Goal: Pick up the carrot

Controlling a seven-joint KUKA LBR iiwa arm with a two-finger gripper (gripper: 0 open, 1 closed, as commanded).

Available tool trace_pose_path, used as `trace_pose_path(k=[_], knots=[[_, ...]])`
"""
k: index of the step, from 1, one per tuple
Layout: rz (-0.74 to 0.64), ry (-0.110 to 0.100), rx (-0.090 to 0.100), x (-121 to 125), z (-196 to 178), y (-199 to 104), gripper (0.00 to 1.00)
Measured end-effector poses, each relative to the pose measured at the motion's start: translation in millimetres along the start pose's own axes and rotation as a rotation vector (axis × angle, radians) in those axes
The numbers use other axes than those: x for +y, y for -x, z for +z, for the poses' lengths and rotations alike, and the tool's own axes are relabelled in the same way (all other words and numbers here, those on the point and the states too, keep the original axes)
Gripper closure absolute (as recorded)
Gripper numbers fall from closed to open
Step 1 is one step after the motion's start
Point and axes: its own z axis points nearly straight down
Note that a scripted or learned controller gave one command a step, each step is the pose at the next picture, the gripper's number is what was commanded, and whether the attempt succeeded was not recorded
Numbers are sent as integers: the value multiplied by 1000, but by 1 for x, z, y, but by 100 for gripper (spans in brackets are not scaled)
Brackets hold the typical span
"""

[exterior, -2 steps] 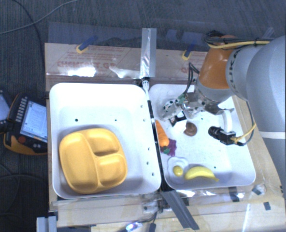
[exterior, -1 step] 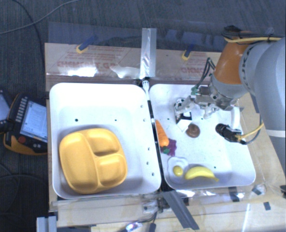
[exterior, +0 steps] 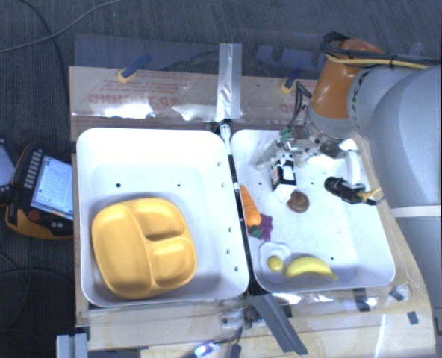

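Observation:
The orange carrot (exterior: 249, 206) lies along the left wall of the right bin (exterior: 370, 233), pointing away from the front, with its lower end against a small purple item (exterior: 263, 230). My gripper (exterior: 284, 171) hangs over the upper middle of the same bin, to the carrot's upper right and apart from it. Nothing shows between its tips. The arm comes in from the upper right.
A brown round piece (exterior: 299, 201) sits just below the gripper. A yellow banana (exterior: 310, 267) and a fried egg toy (exterior: 275, 259) lie at the right bin's front. The left bin (exterior: 154, 155) holds a yellow divided plate (exterior: 142, 246).

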Motion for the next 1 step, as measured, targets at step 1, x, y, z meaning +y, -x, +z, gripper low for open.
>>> trace_pose_path(k=[1], knots=[[47,1,2,-60,-2,-31,0]])
